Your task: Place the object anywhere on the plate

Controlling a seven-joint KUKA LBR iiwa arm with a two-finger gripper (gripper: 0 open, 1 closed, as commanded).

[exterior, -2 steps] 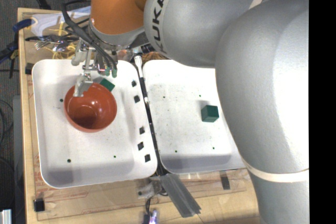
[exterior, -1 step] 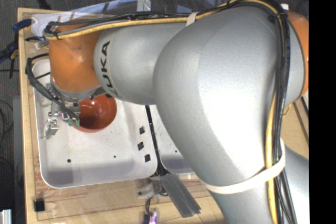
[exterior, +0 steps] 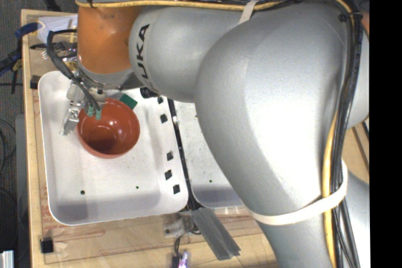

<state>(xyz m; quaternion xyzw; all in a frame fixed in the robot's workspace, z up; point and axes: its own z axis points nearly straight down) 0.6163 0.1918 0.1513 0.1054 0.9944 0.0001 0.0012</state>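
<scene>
Gripper (exterior: 80,111) hangs at the bowl's (exterior: 110,132) rim, poised to place; its grip cannot be made out.

- The grey arm (exterior: 251,85) bore dark block letters just right of its orange band (exterior: 103,31); "UKA" could be read, running up the casing, the start of the word being cut off by the curve.
- No other writing was legible.

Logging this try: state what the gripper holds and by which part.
Cannot be told. The gripper sits at the upper left rim of the red bowl in the left bin, but no object is clearly seen between its fingers.
</scene>
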